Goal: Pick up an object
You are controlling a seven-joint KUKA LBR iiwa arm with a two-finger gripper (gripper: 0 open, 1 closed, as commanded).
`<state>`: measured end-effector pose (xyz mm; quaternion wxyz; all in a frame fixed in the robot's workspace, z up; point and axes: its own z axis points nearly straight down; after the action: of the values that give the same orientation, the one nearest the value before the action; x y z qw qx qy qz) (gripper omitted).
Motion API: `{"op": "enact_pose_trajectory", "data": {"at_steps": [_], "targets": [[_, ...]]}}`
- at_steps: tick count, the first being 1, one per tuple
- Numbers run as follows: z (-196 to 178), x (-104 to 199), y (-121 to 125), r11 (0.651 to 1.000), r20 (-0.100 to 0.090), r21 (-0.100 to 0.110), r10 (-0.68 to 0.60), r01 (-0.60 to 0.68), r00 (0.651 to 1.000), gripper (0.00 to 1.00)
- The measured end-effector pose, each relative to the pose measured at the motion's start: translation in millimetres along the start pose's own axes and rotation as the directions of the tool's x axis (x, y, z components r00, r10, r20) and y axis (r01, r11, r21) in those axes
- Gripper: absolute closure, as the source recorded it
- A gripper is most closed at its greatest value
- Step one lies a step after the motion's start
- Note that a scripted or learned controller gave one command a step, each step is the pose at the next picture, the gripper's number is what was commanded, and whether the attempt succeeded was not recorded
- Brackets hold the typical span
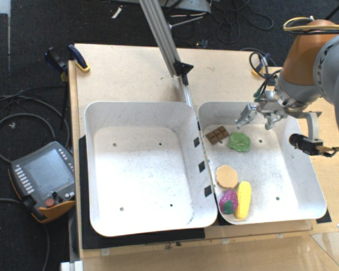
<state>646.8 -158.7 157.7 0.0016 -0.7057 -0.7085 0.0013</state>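
Hand over right bin, metal fingers spread, grasping nothing.
Objects lie in the right bin: brown gridded chocolate slab beside a crinkled green leafy piece, just below the hand; further down, a round tan biscuit, smooth yellow banana shape, knobbly purple grapes. Left bin matte white, speckled.
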Motion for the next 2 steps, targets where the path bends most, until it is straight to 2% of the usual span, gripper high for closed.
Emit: {"op": "enact_pose_trajectory", "data": {"at_steps": [1, 2], "targets": [[59.9, 2.5, 7.6, 1.000, 0.000, 0.001, -0.001, 0.001, 1.000, 0.00], [62.3, 2.9, 7.8, 1.000, 0.001, -0.003, 0.000, 0.000, 1.000, 0.00]]}}
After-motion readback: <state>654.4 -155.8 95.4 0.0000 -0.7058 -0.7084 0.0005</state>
